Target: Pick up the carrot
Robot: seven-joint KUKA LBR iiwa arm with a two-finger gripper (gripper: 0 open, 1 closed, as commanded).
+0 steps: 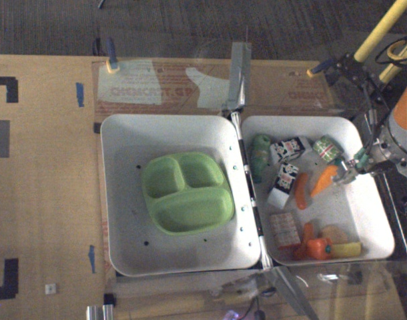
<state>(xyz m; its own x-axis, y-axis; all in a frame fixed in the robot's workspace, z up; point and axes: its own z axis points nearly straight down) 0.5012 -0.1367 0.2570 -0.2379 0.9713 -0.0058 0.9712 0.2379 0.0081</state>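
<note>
At left of centre we see a shallow white left bin (123, 245) holding a green plastic divided plate (187, 193). To its right, the white right bin (373, 209) contains a dark green vegetable (260, 156), two black-and-white cartons (287, 148), a red-orange sausage-like piece (301, 191) and the tapered orange carrot (323, 181), which lies tilted near the bin's centre. At the carrot's upper right tip we find the two-finger gripper (351, 169); we cannot tell how it stands. Along the lower edge lie a waffle-patterned block (284, 229), a small red pepper (317, 247) and a yellow piece (346, 249).
</note>
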